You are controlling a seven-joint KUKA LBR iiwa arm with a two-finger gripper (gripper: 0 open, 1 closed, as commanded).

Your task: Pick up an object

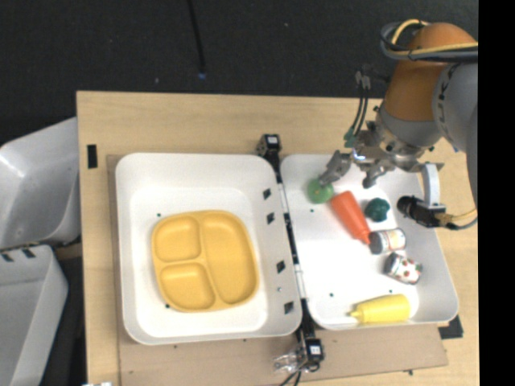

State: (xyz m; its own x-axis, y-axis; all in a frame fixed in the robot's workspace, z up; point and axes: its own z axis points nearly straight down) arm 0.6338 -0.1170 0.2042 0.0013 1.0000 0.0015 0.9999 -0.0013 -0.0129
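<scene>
orange carrot (351,214) with green top lies slanted in right bin (338,280).

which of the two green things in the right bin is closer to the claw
The lighter green ball beside the carrot's top end, just below the claw. The darker teal piece lies farther off, on the carrot's other side.

Left bin (129,215) holds a yellow three-compartment plate (205,260), roughly centred. Bins sit side by side on a light wood bench (161,119), joined along the middle seam by small black clips (283,240). White housing (36,183) off bench's left edge. Dark floor behind, thin black cable (193,22) across it.
</scene>
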